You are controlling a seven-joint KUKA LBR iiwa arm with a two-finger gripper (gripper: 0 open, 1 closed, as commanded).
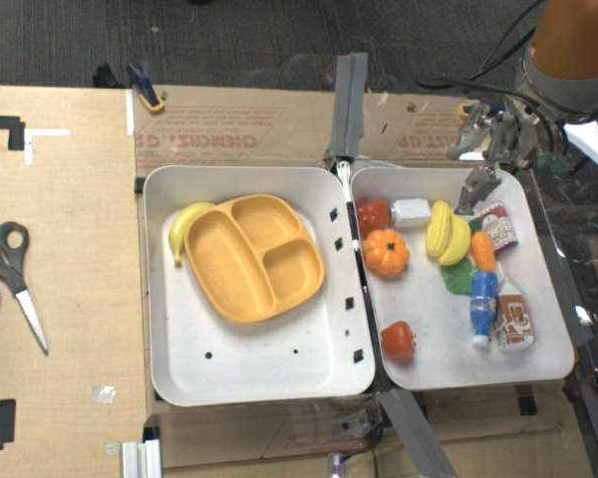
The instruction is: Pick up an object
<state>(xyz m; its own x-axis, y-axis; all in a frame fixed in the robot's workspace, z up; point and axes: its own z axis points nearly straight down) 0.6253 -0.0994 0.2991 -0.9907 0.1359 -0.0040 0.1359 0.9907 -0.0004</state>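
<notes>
Two white bins sitting side by side on bench (60,297). Left bin (179,366) carrying orange divided plate (254,257) with banana (184,225) tucked at its rim. Right bin (548,357) holding crowded clutter: yellow bananas (445,231), small pumpkin (386,251), blue bottle (482,307), juice carton (514,322), tomato (398,340). Gripper (475,189) hovering over right bin's far edge, just beside yellow bananas; fingers' state: cannot tell, nothing visibly between them. Advising descent centred on one isolated item, tomato sitting well apart from others.

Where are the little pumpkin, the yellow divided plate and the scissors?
pumpkin (386,251), camera view, middle of its orange body
plate (247,309), camera view, its front rim
scissors (13,237), camera view, one grey handle loop
</notes>
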